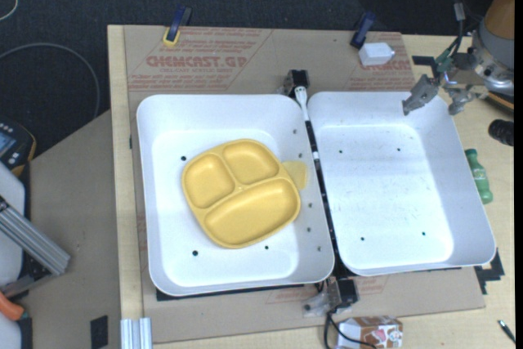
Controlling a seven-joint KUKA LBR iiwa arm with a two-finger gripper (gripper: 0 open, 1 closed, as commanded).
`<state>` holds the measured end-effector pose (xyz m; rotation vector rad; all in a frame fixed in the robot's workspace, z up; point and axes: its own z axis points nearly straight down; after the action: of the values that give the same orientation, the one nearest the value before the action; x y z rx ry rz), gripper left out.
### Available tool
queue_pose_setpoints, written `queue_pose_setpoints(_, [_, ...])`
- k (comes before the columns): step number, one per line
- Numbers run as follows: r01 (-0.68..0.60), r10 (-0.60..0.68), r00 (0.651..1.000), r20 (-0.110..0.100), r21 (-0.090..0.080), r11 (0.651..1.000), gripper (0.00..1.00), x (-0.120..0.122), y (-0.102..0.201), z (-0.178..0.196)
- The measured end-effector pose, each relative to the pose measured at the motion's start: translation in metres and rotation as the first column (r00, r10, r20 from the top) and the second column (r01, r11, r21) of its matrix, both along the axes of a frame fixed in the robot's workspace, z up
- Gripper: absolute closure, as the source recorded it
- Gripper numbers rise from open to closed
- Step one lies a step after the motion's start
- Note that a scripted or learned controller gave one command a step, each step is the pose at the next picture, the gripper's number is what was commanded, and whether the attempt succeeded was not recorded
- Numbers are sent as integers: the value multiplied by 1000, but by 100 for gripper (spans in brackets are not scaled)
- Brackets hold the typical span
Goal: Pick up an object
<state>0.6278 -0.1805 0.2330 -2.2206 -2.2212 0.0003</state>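
From the fixed overhead camera, the grey arm's two-finger gripper hovers over the far right corner of the right-hand shallow white plastic bin, its jaws spread apart and pinching nothing. The only loose object in either bin, a yellow moulded plastic divided plate with three compartments, lies flat in the left-hand shallow white plastic bin, well apart from the jaws: it sits to their left and nearer the camera, across the raised seam where the two bins meet on the counter. The plate's long axis runs on a slant, from its upper left rim to its lower right rim in this view, with the two smaller compartments on the far side and the single large compartment on the near side; a small yellow tab juts from its right edge toward the seam. Any pick would seem to turn on carrying the jaws leftward and forward across the seam, then closing over the plate's thin raised rim or a divider, since its broad shallow body offers little else to grip.
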Motion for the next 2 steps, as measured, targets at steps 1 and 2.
queue_pose_setpoints(1, [-6, 6, 1000, 18, -2, 1000, 0, -33, 59, 173])
queue_pose_setpoints(2, [-6, 6, 1000, 12, 0, 1000, 0, -79, 110, 243])
